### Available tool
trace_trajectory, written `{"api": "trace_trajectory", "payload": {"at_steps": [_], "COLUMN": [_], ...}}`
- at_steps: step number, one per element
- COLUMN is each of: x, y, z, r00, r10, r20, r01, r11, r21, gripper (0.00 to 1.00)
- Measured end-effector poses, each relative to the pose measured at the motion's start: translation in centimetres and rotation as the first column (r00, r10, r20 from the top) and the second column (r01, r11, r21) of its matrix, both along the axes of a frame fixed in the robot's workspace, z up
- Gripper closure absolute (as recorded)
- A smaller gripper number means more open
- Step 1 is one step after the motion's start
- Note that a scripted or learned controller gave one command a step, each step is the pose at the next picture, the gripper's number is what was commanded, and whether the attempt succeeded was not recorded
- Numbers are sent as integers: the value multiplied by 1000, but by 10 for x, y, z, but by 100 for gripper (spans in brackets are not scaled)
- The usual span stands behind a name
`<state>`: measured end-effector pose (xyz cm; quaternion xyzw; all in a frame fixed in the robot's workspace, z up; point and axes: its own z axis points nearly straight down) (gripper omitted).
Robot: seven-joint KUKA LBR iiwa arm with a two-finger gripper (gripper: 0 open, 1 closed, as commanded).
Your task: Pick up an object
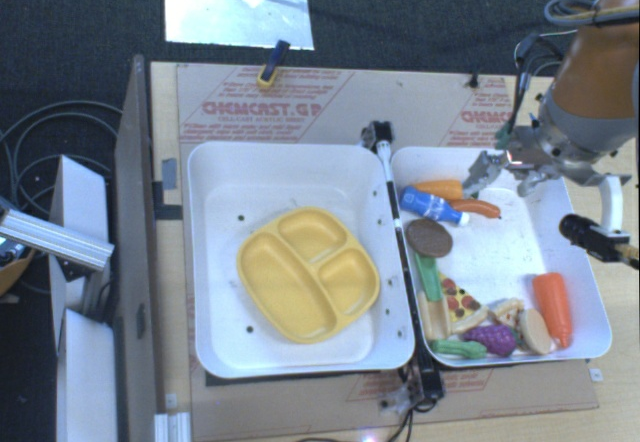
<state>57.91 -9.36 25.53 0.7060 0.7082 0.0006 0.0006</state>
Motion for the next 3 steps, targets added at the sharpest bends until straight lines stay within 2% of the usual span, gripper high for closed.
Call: {"api": "trace_trajectory", "payload": {"at_steps": [2, 3], "x": [57, 72], "y": [-60, -71], "z": [-68, -136], "r00": [1000, 1000], "r10": [-3, -2], "r20": [2, -4], "r01": [3, 2], "r11": [1000, 1000], "r21": [-3, -1], "gripper": [0, 0]}}
